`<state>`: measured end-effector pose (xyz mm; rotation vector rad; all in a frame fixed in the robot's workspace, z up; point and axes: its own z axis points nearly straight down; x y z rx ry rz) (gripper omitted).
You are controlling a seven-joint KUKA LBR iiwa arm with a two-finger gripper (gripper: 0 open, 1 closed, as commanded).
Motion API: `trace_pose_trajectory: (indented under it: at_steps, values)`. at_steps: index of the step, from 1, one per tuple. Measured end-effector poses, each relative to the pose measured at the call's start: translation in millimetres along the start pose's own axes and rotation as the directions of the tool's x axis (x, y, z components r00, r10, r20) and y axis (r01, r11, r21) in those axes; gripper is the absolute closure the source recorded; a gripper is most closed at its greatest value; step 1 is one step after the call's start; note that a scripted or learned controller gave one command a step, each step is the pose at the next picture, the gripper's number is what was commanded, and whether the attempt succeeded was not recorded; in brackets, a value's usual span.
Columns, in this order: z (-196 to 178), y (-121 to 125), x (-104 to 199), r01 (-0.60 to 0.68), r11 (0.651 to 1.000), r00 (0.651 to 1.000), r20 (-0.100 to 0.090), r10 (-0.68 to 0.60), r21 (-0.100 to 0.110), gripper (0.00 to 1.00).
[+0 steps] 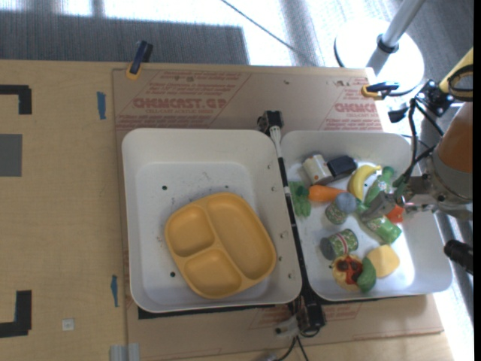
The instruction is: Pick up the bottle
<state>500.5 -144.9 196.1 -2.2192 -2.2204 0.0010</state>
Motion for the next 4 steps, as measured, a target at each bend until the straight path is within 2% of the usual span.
trace_pose_trajectory:
  at_steps: [1, 2, 3, 4]
  values:
    - [66, 9, -56, 0.120, 0.993, 0.993, 0.000, -0.120, 0.001, 0.00]
    - [105, 16, -65, -0.175, 0.985, 0.984, -0.025, 0.175, 0.000, 0.00]
    - [95, 15, -75, -0.183, 0.983, 0.983, -0.003, 0.183, -0.012, 1.00]
    - [12, 55, -73, -0.112, 0.994, 0.994, 0.002, 0.112, -0.005, 1.00]
